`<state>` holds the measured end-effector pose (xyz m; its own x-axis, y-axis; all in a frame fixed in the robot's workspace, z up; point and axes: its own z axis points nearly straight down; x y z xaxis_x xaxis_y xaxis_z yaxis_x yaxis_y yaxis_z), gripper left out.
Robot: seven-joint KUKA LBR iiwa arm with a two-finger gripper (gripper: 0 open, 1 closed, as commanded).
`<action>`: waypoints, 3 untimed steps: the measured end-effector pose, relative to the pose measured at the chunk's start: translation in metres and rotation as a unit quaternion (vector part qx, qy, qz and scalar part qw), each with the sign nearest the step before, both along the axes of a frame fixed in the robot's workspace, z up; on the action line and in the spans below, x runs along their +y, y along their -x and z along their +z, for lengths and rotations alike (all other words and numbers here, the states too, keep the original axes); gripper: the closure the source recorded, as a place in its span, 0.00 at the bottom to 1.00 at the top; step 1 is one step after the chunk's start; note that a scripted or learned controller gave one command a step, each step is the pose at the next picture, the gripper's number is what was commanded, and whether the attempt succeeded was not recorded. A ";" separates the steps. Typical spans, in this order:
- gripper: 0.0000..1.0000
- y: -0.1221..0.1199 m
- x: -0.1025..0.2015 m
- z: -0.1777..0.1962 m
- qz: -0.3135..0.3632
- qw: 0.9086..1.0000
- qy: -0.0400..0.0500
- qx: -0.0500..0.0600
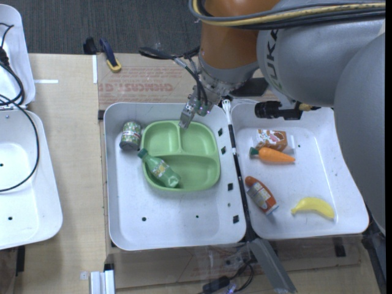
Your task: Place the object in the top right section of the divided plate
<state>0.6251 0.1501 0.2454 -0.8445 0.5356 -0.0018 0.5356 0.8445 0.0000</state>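
Note:
A green divided plate (202, 141) sits in the left bin (177, 225). Its two upper sections and the wide lower one are split by raised ridges. A green bottle (158, 168) lies tilted across the plate's left rim and into the lower section. My gripper (187, 116) hangs over the plate's far edge, just above the ridge between the two upper sections. Nothing shows beneath its tip. The top right section is bare green.
A small green-labelled can (130, 135) stands in the left bin beside the plate. The right bin (318, 164) holds a carrot (276, 156), an orange packet (272, 138), a red-labelled bottle (261, 195) and a banana (313, 207). The arm's bulk looms over the back right.

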 end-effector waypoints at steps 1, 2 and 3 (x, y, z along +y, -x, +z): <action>1.00 0.075 -0.072 -0.057 -0.052 0.999 0.001 0.004; 1.00 -0.008 -0.025 -0.007 -0.009 1.000 0.000 0.001; 1.00 -0.018 0.012 -0.145 0.004 1.000 0.000 0.000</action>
<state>0.6431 0.1619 0.1004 -0.8490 0.5284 -0.0012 0.5284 0.8490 -0.0008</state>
